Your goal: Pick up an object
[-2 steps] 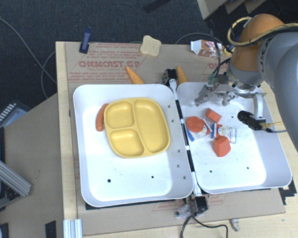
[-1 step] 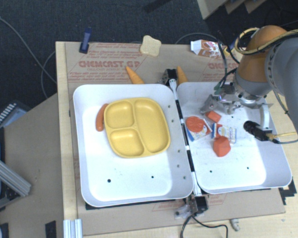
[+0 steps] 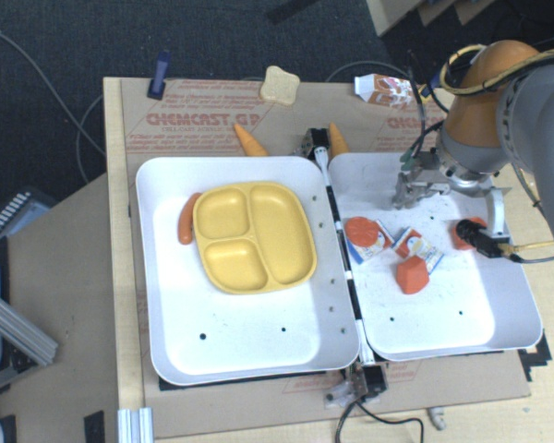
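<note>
The gripper [image 3: 414,192] hangs low over the back of the right bin [image 3: 499,326], and from here I can't tell how its tips are set or whether they have hold of anything. The nearest pickings lie toward the front-left of it: a red-and-white packet [image 3: 365,235], a small blue-and-white packet [image 3: 417,247] just beside it, and a red block [image 3: 412,274] a little further forward. The left bin [image 3: 166,303] holds a yellow divided tray [image 3: 254,236] with a sausage [image 3: 186,220] touching its left edge.
</note>
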Motion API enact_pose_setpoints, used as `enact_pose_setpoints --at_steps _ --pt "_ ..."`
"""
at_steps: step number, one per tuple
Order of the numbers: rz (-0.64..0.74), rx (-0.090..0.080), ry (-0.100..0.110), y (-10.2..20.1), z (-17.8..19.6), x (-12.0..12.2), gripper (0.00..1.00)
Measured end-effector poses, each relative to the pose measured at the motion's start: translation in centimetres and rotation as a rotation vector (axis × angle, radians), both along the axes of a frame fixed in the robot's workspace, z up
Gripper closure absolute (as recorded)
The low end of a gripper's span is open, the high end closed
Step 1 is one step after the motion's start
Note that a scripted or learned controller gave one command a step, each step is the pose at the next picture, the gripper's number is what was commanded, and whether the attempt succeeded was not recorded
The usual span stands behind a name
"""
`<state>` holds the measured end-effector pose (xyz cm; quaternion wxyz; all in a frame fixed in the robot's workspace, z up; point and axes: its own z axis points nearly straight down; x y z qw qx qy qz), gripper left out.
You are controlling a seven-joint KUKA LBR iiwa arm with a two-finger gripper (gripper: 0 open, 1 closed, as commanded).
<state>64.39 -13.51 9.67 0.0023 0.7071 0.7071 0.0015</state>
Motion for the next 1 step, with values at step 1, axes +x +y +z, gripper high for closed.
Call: enact_pose_setpoints --at_steps 1 --pt "-0.001 -0.003 0.001 -8.63 11.37 -2.79 1.00"
